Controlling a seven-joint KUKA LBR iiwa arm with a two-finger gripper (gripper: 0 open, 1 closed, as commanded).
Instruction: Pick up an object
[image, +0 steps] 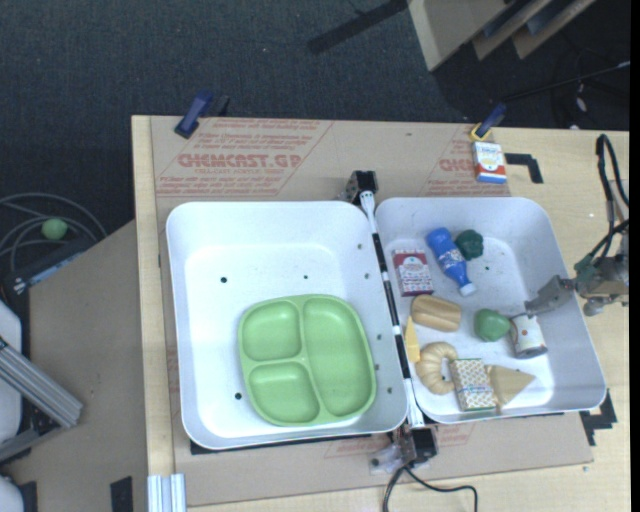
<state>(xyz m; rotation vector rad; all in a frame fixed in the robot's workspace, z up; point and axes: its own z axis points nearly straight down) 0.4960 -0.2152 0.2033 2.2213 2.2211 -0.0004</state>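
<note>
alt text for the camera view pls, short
Two shallow white bins sit side by side on a bench: the left bin holds a green divided plate, the right bin a cluster of small toy food items, including a blue bottle and a croissant. The gripper sits over the right bin's right side, near a small can.

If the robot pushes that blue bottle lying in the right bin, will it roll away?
Probably a little. The blue bottle lies on its side and looks round, so a sideways nudge could roll it. It likely wouldn't go far: the red packet and dark green piece sit close on either side. It looks small, so likely light.
</note>
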